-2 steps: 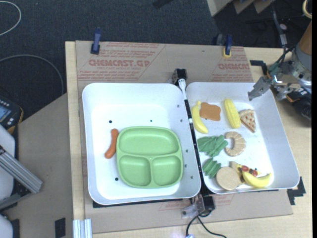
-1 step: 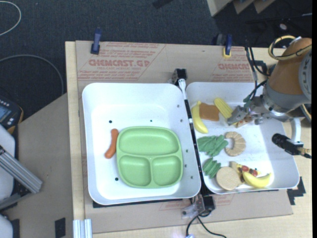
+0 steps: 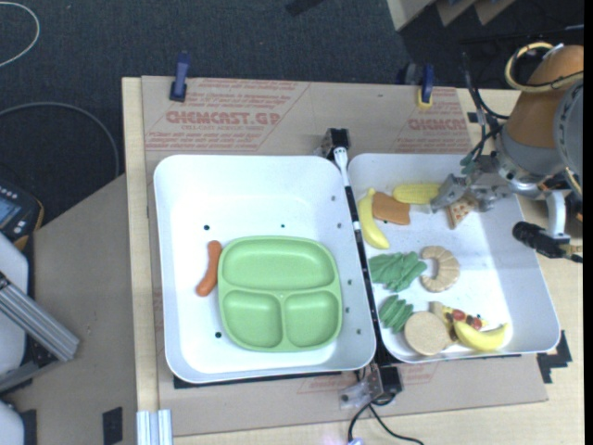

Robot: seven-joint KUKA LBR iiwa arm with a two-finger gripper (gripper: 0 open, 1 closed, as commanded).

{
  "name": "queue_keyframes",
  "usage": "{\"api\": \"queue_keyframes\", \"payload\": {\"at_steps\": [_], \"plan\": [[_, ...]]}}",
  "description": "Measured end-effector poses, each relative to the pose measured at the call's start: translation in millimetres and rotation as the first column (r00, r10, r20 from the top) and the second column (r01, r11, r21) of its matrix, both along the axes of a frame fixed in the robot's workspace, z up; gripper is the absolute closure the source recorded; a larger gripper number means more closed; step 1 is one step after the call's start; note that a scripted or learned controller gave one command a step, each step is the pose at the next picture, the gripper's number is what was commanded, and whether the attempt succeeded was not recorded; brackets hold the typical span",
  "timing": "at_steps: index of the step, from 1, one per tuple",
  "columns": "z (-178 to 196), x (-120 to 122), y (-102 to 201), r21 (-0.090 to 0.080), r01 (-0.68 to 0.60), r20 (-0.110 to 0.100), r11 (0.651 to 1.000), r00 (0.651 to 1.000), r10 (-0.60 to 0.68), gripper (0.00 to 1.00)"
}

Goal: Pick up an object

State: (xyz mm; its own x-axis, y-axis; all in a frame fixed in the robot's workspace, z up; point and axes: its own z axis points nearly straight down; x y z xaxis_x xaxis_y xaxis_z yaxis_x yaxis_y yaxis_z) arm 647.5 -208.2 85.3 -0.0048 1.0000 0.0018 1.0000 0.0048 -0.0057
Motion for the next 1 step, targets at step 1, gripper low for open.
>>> {"api": "queue_keyframes", "payload": {"at_steps": [1], "plan": [[10.9,-0.4,0.6,-0.003,0.001,0.006,1.0,1.0,-0.001,1.0]]}}
